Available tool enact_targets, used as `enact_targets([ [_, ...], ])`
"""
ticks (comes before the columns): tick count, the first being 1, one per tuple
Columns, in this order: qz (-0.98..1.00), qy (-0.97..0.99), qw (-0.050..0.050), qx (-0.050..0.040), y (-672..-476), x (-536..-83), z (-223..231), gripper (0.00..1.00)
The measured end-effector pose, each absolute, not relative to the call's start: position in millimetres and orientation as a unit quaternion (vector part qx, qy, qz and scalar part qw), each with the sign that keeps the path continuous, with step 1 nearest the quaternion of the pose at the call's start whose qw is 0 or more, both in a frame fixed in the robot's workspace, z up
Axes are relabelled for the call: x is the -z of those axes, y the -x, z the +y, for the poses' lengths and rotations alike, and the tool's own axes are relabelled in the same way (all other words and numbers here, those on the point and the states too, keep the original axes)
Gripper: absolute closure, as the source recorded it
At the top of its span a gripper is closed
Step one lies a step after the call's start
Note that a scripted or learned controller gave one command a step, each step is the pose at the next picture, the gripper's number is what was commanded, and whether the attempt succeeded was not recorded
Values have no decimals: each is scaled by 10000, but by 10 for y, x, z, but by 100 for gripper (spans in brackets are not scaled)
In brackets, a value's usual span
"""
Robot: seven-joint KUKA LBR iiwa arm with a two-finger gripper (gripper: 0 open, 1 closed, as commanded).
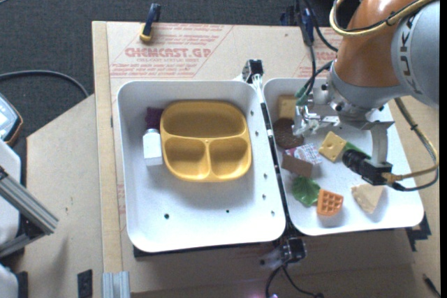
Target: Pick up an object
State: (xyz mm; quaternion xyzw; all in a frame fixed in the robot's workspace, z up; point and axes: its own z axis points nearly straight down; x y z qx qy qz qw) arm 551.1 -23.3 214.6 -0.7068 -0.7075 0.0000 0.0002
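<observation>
Gripper (pixel 308 123) hangs low over the right bin (pixel 412 209), toward its far-left corner. From above I cannot tell whether it is open or closed, nor whether it has hold of anything. Nine small pieces lie in this bin.

Nearest the tool, just to its left, one brown disc (pixel 283 132) lies against the bin's left wall. One tan square (pixel 286 107) sits beyond the disc in the far-left corner. Just on the near side of the gripper is one pink-and-white piece (pixel 307 152), touching one dark brown block (pixel 296 166). One yellow square (pixel 332 146) lies to the gripper's right, near the bin's middle. One green sliver (pixel 355 149) lies beside it, partly hidden by the robot. Toward the near edge are one green leaf (pixel 305 190), one orange waffle (pixel 330 204) touching it, and one pale wedge (pixel 368 198) closer to the near-right corner.

The left bin (pixel 202 227) holds three things. One yellow tray (pixel 206 139) with three compartments lies in the far half. One white block (pixel 152 147) touches the tray's left side, and one dark purple piece (pixel 154 115) lies just beyond the block.

The two bins stand side by side on a cardboard sheet (pixel 209 52), where one blue-and-yellow tool (pixel 149 23) rests near the far-left corner.
</observation>
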Motion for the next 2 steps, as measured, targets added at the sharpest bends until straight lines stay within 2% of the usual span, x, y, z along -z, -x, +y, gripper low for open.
enact_targets([
  [1, -7076, 7067, -15, 14, -5512, -2358, -205, 100],
  [2, -7069, 7073, 19, -16, -5503, -2136, -210, 100],
])
